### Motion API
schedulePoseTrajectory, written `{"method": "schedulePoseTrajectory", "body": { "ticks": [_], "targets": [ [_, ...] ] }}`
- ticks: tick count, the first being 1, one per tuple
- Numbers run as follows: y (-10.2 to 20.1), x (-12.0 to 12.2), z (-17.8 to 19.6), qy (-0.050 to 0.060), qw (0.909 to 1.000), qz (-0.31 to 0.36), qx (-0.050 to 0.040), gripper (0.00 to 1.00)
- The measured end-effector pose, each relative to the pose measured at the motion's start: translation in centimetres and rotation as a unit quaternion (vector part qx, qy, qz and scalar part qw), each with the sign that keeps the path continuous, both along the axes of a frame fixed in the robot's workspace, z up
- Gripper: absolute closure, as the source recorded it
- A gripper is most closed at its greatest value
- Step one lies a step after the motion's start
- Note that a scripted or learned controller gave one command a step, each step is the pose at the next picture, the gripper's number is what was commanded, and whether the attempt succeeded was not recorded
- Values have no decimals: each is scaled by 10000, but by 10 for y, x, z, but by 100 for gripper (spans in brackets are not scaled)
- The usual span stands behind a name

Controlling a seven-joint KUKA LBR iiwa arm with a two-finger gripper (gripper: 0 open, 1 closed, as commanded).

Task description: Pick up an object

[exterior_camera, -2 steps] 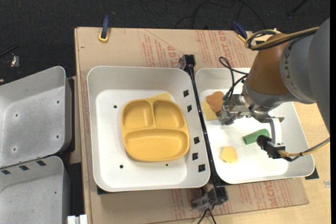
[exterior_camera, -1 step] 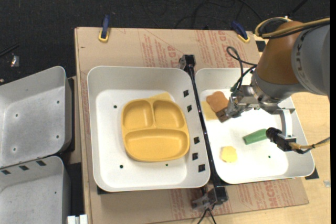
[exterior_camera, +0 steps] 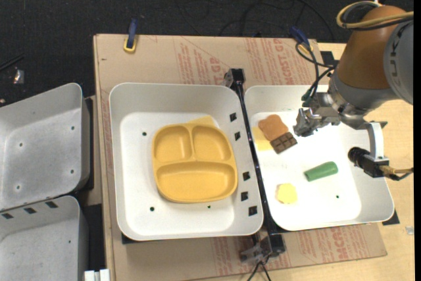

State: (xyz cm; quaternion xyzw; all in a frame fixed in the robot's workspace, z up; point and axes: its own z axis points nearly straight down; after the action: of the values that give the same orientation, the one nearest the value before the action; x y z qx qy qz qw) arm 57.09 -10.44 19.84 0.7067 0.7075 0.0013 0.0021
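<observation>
Overhead, from the camera view: the grey arm with its orange band reaches in from the right over the right bin, one of two shallow white bins set side by side on a cardboard sheet. The gripper hangs over the upper left part of that bin, and whether the claw is spread or pressed together cannot be told from this angle. Nothing is seen pinched in it.

Just left of the gripper lies a tan slab, close to the wall shared by the bins. A dark brown block with a ridged top touches the slab's lower right corner. A pale yellow scrap peeks out beneath the slab. Lower in the bin, near its middle, a green cylinder lies on its side, apart from the rest. A yellow lump sits below and to the left of the cylinder.

The left bin holds a yellow divided tray, lying flat near its centre, with two small compartments above one long one.
</observation>
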Motion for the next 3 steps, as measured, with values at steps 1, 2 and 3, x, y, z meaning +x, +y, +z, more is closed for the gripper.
{"method": "schedulePoseTrajectory", "body": {
  "ticks": [1, 2, 3],
  "targets": [
    [0, 1, 18, 11, 10000, 1, 3, 100],
    [47, -9, 28, 22, 10000, 31, 15, 100],
    [98, -18, 39, 25, 10000, 36, 16, 100]
  ]
}}
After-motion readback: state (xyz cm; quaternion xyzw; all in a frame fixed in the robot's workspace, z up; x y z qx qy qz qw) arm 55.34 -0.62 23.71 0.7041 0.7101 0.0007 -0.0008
